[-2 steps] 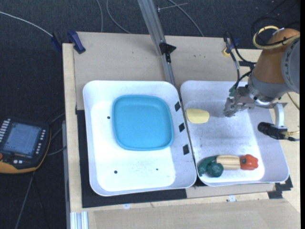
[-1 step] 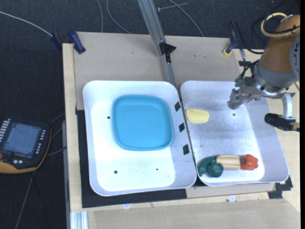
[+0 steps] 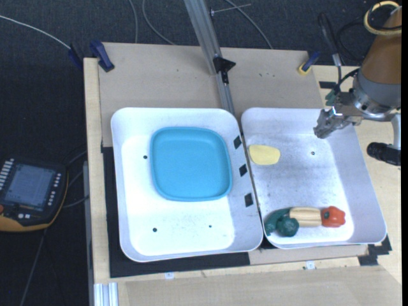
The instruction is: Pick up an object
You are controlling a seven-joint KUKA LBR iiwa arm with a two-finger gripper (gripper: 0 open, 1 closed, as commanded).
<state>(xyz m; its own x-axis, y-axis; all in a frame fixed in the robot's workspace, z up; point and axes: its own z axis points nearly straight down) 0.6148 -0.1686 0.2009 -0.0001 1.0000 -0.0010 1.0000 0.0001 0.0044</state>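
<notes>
**Approach step: tool over the right bin, nothing picked yet**

The bench [image 3: 191,69] is a pale, flat wooden board filling most of the frame, with dark floor and loose cables around it. On it sit two shallow white bins with rounded corners. The left bin [image 3: 131,171], centre-left of the frame, carries a smooth sky-blue square plate [image 3: 191,163] with soft corners and a raised rim. The right bin [image 3: 347,171], centre-right, has a scuffed, grey-speckled floor.

The arm [image 3: 382,62] comes in at the upper right, its orange band above a grey wrist. The tool [image 3: 325,125] hangs near the upper right corner of the right bin; whether its grip is wide or narrow cannot be told at this size, and nothing shows between its tips.

The candidates lie well apart from it. A pale yellow, rounded, smooth-looking lump [image 3: 264,155] rests at the left edge of the right bin. Along the lower edge of that bin lie a tan cylinder-like piece [image 3: 305,217], a dark green knobbly object [image 3: 282,224] touching its left end, and a small glossy red-orange piece [image 3: 333,217] at its right end.

In my judgement the task is at the reach stage: the next move calls for choosing one item, travelling over it and descending. The yellow lump, lying alone, looks the cleaner target; the lower three crowd each other.
</notes>
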